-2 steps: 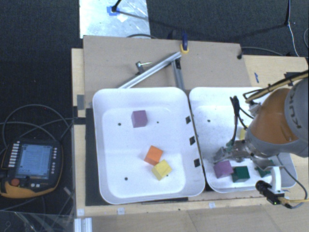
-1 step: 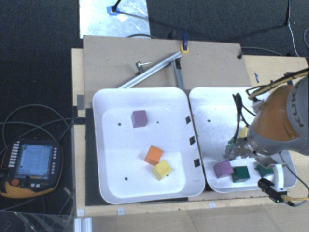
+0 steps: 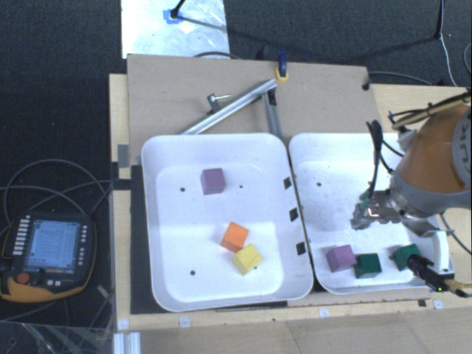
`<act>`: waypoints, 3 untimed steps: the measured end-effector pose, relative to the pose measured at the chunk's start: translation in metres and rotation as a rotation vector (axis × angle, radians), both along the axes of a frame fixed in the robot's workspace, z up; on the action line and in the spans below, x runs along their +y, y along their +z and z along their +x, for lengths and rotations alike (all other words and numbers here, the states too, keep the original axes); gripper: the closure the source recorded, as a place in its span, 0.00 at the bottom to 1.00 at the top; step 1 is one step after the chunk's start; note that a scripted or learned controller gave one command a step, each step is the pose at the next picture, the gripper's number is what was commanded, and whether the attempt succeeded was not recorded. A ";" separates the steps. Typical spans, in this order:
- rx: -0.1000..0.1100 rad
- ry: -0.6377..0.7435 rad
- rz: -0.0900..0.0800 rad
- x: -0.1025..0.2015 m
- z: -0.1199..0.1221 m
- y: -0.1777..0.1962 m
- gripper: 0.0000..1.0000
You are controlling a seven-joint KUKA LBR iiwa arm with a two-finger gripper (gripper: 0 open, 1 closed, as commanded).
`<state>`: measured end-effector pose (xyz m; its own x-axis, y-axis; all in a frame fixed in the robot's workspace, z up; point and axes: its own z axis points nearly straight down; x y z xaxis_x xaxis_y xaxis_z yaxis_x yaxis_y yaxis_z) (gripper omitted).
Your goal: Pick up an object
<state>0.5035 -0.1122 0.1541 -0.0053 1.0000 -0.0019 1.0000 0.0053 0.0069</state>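
The right bin [image 3: 324,153] holds a purple block [image 3: 341,257], a dark green block [image 3: 367,265] beside it and a second green block [image 3: 404,256] further right, all near the front wall. My gripper [image 3: 369,214] hangs over that bin, above and a little behind the purple and green blocks, apart from them. Nothing shows between its fingers. In the left bin [image 3: 162,161] lie a purple cube [image 3: 212,181], an orange cube [image 3: 234,236] and a yellow cube [image 3: 247,259] touching the orange one.
The arm's orange band [image 3: 435,146] and grey wrist [image 3: 420,194] cover the right bin's right side. A metal rod [image 3: 232,105] lies on the cardboard behind the bins. A teach pendant [image 3: 46,253] with cables sits on the floor at the left.
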 end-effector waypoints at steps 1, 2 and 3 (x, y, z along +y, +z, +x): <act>-0.002 0.000 0.000 0.003 -0.005 0.061 1.00; 0.004 -0.001 0.001 0.002 -0.003 0.070 1.00; 0.006 0.004 0.003 0.046 -0.003 0.067 1.00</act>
<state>0.5003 -0.0663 0.2212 -0.0093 1.0000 0.0014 1.0000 0.0093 0.0014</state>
